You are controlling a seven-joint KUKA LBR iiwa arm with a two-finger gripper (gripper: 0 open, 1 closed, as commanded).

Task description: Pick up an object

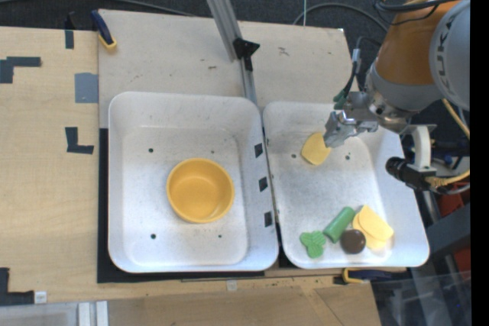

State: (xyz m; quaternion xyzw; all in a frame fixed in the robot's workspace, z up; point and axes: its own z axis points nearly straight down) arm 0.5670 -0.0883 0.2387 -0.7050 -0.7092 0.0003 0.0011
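In the right bin (397, 198), a small pale yellow piece (314, 150) lies near the far end. My gripper (335, 135) sits right at its upper right edge, touching or nearly touching it; whether the piece is gripped cannot be seen. Near the bin's front lie a green cylinder (338, 224), a green leafy piece (312, 243), a brown ball (352, 241) and a yellow block (374, 226), all bunched together.
The left bin (130, 164) holds a yellow bowl (200, 189) near its middle. A grey metal pole (220, 4) slants down to the wall between the bins. A blue and yellow clamp (103, 28) lies on the bench at the far left.
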